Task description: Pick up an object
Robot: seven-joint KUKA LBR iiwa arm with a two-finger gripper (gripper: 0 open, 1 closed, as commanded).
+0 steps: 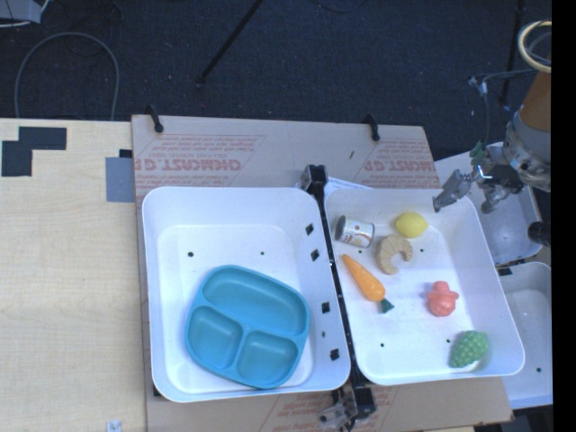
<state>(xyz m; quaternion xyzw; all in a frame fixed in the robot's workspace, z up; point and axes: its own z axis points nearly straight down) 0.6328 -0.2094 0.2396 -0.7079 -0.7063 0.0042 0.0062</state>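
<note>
The pale wooden worktop (pixel 63 268) carries two shallow white plastic bins. The left bin (pixel 171 210) holds a blue plastic divided tray (pixel 247 325). The right bin (pixel 490 331) holds the pickable things: an orange toy carrot with a green tip (pixel 364 279) near the middle divider, a tan crescent-shaped pastry toy (pixel 393 252) just beside it, a fuzzy green broccoli-like toy (pixel 469 348) in the near right corner, a pink toy figure (pixel 441 299), a yellow toy lemon (pixel 411 225) and a small silver can lying on its side (pixel 355 232).

The robot's hand (pixel 470 187) hovers over the right bin's far right corner, fingers spread wide, holding nothing.

All likely light, rigid plastic; the lemon and can look smooth and may roll. The carrot seems easiest, gripped across its thick middle.
</note>
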